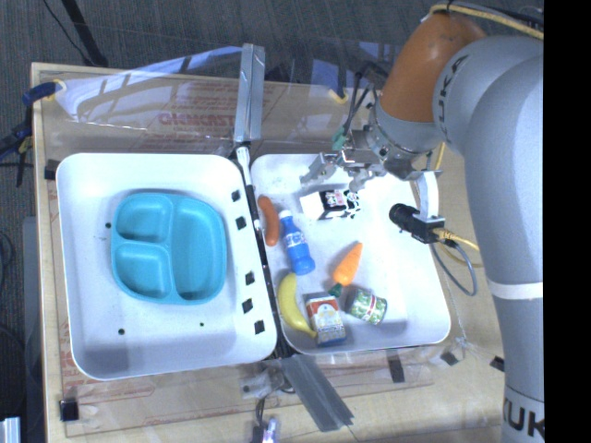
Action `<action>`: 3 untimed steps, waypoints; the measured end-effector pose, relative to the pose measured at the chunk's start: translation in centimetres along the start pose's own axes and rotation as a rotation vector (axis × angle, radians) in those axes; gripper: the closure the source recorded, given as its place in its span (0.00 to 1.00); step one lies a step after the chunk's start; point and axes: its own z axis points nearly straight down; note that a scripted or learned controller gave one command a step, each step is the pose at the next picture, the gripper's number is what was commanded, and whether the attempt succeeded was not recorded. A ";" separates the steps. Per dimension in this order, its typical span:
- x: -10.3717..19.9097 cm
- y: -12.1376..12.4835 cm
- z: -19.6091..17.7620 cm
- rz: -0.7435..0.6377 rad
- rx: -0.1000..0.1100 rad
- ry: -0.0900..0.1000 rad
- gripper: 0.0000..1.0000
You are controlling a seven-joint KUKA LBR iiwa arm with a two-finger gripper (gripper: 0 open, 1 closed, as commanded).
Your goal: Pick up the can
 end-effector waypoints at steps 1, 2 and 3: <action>3.9 -2.5 9.4 -0.135 -0.006 -0.010 0.00; 4.2 -2.4 8.4 -0.143 -0.006 -0.008 1.00; 4.1 -2.4 8.4 -0.142 -0.007 -0.009 0.00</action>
